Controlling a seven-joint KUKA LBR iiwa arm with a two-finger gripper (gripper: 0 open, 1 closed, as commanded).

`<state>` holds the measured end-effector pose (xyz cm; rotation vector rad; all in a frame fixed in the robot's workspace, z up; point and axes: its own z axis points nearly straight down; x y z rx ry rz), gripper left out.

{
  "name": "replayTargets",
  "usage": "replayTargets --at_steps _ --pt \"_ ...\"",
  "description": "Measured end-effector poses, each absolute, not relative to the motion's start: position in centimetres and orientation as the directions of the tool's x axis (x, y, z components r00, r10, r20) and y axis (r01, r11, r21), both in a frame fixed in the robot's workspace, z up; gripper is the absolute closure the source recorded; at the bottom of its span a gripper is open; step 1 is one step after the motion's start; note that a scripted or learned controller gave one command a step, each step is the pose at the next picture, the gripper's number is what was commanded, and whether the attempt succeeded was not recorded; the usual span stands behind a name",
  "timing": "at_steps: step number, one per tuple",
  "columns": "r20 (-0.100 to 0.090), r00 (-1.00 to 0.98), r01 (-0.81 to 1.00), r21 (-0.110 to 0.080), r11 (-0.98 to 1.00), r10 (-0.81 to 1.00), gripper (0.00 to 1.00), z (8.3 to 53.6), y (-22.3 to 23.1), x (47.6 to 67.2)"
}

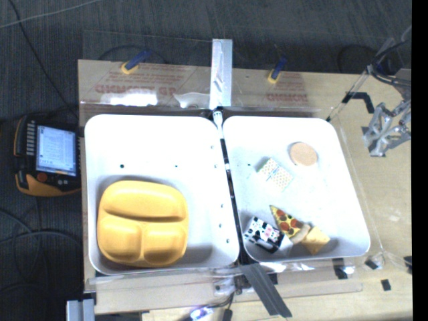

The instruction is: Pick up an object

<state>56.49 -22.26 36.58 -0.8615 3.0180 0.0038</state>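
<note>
Where the two white bins sit side by side on the surface (374,199), you have a big yellow bread-shaped block (142,222) in the near part of the left bin (150,136). The right bin (334,186) holds a round tan disc (303,154) toward its far side, a patterned card (275,173) near the middle, and a pizza slice toy (287,223) between a black-and-white spotted block (262,233) and a yellow wedge (315,239) along the near edge. You cannot tell the end effector's state here.
</note>
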Motion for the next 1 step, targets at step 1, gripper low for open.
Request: replayTargets --at_steps 1 --pt "-0.006 -0.967 -0.255 -0.001 0.967 -0.255 1.00 43.37 -22.39 53.82"
